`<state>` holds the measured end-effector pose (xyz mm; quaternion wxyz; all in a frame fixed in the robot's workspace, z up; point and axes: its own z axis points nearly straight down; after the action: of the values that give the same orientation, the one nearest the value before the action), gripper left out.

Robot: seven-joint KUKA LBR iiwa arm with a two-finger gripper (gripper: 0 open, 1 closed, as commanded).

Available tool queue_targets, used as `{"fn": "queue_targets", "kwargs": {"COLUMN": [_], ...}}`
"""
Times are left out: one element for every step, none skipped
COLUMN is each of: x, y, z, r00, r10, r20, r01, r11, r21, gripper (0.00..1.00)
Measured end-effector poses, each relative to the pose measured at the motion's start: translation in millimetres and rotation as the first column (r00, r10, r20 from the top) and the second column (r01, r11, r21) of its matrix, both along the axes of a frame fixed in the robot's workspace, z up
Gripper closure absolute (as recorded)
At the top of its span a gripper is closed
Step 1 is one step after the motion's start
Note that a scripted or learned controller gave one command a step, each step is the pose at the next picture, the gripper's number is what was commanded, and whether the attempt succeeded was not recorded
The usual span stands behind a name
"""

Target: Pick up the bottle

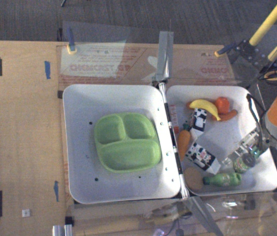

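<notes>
— Bottle (221,180) lies on its side along the near wall of the right bin (271,181), long axis running left to right, cap end toward the right.

— And the gripper (246,156)?

— Just above and to the right of that end, close by. The tip blurs into something dark green and roundish; whether it's open or grasping anything, I can't tell.

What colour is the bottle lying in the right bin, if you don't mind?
The bottle is green, clearest in the camera view.
</notes>
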<state>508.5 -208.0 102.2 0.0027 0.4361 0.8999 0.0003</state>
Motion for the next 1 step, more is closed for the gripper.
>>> {"fn": "queue_targets", "kwargs": {"x": [-28.7], "y": [85.7], "z": [1.5], "r00": [0.998], "r10": [-0.068], "r20": [-0.005], "r01": [0.068], "r11": [0.998], "r21": [0.003], "gripper": [0.0]}}
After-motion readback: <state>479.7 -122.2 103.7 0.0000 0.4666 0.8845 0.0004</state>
